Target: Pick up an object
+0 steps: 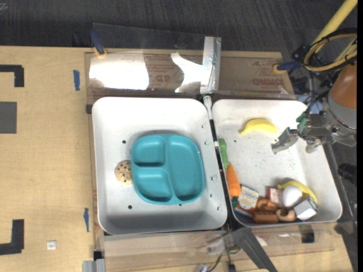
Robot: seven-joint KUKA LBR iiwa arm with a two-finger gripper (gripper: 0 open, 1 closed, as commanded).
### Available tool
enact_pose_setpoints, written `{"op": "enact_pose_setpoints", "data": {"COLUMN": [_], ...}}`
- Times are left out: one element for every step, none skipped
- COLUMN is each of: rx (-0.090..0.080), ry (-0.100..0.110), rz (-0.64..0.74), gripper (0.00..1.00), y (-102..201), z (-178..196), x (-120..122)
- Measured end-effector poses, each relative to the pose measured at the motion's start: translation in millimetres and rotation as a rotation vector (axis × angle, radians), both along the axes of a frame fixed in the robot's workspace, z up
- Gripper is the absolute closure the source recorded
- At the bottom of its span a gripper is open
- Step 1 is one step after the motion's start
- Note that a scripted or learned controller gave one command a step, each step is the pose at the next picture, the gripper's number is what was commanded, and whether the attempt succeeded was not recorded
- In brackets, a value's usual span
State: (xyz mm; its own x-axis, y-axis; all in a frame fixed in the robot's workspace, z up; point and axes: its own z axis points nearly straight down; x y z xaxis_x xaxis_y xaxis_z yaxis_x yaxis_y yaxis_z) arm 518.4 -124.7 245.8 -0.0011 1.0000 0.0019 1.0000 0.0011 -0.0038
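Observation:
My gripper (pixel 298 143) hangs over the right side of the right bin (pixel 317 169), open, with nothing between its fingers. A yellow banana (pixel 258 126) lies to its left, near the bin's back. An orange carrot (pixel 232 180) and a green piece (pixel 223 150) lie along the bin's left wall. At the bin's front sits a pile: a small packet (pixel 248 197), brown pieces (pixel 266 213), a white egg shape (pixel 292 195) on a yellow item, and a white block (pixel 306 209).
The left bin (pixel 108 123) holds a teal divided plate (pixel 168 167) and a cookie (pixel 123 172) at the plate's left. A metal divider (pixel 210 67) and cardboard stand behind the bins. Yellow and black cables (pixel 329 33) hang at the upper right.

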Motion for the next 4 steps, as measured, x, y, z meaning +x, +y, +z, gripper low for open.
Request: {"op": "enact_pose_setpoints", "data": {"rx": [-0.002,-0.004,-0.004,-0.004], "ry": [-0.006,-0.01,-0.013,-0.012], "rz": [0.251,0.263,0.263,0.263], "gripper": [0.0,0.0,1.0,0.0], "y": [3.9,-25.4,-24.7,-24.7], "z": [-34.8,-155.2,-144.7,-145.4], "x": [83.9,118.5,119.3,119.0]}}
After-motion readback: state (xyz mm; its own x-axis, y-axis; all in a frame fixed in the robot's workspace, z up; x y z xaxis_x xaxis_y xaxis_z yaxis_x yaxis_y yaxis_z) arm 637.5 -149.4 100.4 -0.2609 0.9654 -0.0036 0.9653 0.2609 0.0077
